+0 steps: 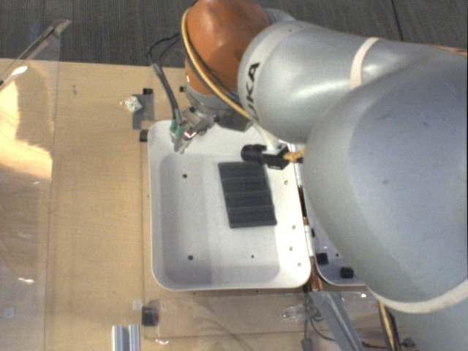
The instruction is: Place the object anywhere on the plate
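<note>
A dark grey ribbed rectangular plate (247,194) lies flat in the left white bin (162,273), right of the bin's middle and toward the back. My gripper (179,139) hangs over the bin's far left corner, well left of and behind the plate. A small green and red bit shows at its tip; I cannot tell whether that is an object or part of the gripper. The big grey arm hides the bench to the right.
A sliver of the right bin (330,275) shows under the arm, with a small black thing (345,273) in it. Small black fixtures sit on the bench at the back left (145,112) and front left (150,315).
</note>
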Robot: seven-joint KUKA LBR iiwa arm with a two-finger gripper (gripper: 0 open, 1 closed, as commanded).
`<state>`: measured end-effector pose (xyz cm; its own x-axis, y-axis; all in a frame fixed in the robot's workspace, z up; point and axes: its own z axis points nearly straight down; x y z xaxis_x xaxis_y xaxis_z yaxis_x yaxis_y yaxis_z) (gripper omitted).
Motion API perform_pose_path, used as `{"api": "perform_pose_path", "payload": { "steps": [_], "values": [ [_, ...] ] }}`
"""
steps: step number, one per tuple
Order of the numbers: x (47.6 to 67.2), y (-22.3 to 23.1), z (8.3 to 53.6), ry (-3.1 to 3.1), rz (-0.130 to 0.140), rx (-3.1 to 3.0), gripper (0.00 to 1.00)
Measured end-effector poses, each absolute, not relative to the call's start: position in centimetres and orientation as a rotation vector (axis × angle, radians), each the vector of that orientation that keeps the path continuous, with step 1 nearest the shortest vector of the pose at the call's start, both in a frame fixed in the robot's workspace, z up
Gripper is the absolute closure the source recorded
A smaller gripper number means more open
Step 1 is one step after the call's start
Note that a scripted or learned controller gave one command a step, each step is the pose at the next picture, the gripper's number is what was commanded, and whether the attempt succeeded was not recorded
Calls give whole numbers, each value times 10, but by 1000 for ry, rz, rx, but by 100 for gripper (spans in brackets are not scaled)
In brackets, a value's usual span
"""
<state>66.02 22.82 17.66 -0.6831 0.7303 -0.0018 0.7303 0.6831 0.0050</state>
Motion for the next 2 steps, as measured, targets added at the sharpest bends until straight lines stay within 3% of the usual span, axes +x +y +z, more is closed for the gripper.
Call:
{"api": "perform_pose_path", "payload": {
  "steps": [1,2],
  "values": [
    [644,228,233,3088,10,529,100],
    [663,235,175,3019,6,852,100]
  ]
}}
